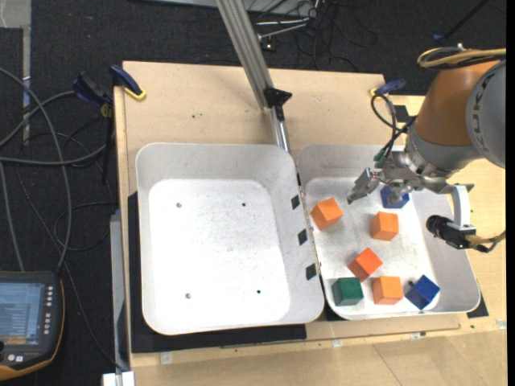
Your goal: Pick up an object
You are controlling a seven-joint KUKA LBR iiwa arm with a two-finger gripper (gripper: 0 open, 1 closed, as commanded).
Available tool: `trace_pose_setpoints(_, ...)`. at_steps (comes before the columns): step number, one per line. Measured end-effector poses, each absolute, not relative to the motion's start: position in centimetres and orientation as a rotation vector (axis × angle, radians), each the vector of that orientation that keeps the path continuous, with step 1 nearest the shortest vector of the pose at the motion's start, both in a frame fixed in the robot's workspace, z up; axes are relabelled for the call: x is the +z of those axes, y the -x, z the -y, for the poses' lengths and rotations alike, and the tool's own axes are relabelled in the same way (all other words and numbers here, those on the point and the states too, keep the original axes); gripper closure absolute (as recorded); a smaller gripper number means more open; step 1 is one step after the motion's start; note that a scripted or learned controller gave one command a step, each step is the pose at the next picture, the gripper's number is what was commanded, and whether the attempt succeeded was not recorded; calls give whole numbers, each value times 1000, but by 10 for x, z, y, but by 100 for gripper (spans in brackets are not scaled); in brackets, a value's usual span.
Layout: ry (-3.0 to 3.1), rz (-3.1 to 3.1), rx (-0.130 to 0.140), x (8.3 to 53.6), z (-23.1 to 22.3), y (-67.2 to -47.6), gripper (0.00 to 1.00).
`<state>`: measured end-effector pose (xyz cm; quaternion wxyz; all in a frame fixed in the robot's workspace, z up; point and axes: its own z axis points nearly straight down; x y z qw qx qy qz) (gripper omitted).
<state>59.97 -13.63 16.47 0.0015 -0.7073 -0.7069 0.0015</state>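
Blue cube sits at the near edge, well below the pincer.
Pincer fingers look spread apart, holding nothing; another blue block lies just beside it, an orange cube down-left.

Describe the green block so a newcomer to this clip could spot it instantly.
Look in the right-hand white bin, along its near edge. The green block sits at the left end of that row, beside an orange block; it is the one green cube among orange and blue.
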Motion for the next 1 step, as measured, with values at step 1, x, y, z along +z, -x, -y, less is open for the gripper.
trace_pose_setpoints(1,2226,2222,0,105,137,-606,0)
